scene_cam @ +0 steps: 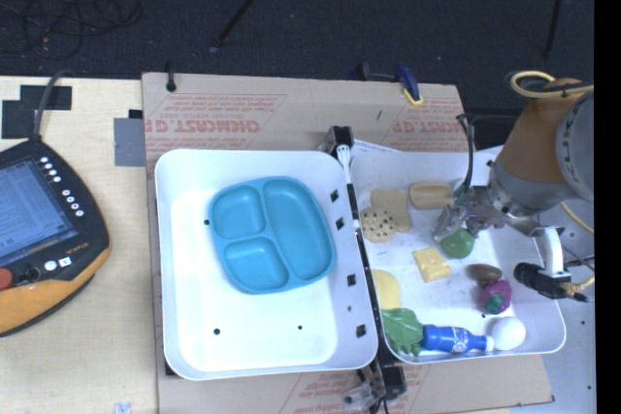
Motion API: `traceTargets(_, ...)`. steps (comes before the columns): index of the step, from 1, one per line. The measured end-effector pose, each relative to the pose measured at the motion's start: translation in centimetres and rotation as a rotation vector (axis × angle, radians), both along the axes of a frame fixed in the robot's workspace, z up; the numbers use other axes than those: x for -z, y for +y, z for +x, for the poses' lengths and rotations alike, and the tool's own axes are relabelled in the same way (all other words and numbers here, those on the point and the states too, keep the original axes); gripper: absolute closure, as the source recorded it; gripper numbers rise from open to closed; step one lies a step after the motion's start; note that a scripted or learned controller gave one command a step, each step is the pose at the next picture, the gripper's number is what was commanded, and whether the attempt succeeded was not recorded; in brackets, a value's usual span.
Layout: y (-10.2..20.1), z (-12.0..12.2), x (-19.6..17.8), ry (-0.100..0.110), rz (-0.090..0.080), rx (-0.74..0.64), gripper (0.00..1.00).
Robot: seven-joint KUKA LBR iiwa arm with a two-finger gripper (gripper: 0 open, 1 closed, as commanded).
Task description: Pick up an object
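Nearest the camera, along the near wall of the right bin, lie a green leafy toy, a blue bottle on its side and a white egg-shaped ball, set in a row from left to right. Going by size, the worktop of pale wood carries a brown cardboard sheet, and on that sit the two white bins side by side. In the left bin rests a blue divided tray with three compartments. At the far left of the worktop lies a teach pendant with an orange rim and a lit screen. From the right the grey arm with its orange band reaches over the right bin, and its gripper is down among the toys, just above a green round object; whether anything sits between its parts I cannot tell. Around it lie a tan bread slice, a tan roll, a speckled cookie, a yellow cheese wedge, a pale yellow disc by the dividing wall, a brown oval piece and a purple and green toy.
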State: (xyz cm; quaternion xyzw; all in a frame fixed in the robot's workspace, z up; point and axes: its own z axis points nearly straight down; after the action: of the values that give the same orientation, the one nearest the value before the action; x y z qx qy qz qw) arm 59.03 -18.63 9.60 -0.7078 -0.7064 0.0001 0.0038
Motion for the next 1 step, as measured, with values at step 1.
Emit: traceTargets(1, 5.89, 4.47, -9.39, -0.013, -0.004, -0.009, 1.00)
